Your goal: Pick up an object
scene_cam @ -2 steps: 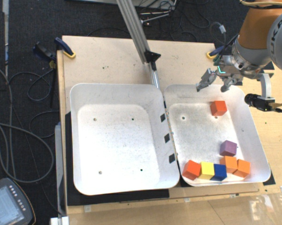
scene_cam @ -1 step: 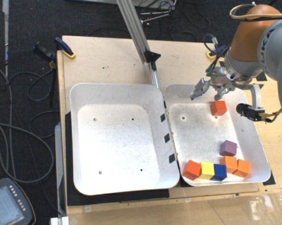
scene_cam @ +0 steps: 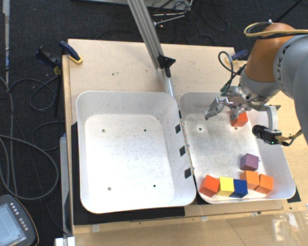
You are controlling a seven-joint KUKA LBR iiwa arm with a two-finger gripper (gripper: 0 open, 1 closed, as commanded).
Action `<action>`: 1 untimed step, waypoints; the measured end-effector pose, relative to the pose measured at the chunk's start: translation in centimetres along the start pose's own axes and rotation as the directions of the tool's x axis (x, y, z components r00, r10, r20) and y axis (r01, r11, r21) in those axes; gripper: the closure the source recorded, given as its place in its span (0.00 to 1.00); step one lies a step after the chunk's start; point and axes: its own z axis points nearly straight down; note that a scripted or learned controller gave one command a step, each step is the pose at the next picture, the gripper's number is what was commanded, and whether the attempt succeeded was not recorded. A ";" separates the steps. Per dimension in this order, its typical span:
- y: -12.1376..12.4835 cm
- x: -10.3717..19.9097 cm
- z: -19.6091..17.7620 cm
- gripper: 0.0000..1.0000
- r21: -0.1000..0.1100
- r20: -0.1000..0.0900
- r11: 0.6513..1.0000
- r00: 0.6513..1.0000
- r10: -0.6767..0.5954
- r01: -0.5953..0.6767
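Row of blocks [scene_cam: 237, 185] along the right bin's [scene_cam: 205, 147] near rim, purple block [scene_cam: 249, 161] just behind them, orange block [scene_cam: 239, 119] farther back, squat with no clear long axis, under the tool [scene_cam: 229, 108], finger state unclear

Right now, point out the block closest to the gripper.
The orange-red block beneath the gripper, alone in the right bin's far part; the other blocks cluster along its near edge.
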 end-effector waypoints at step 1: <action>0.0 0.1 4.5 0.00 -0.002 0.000 1.000 1.000 -0.001 0.001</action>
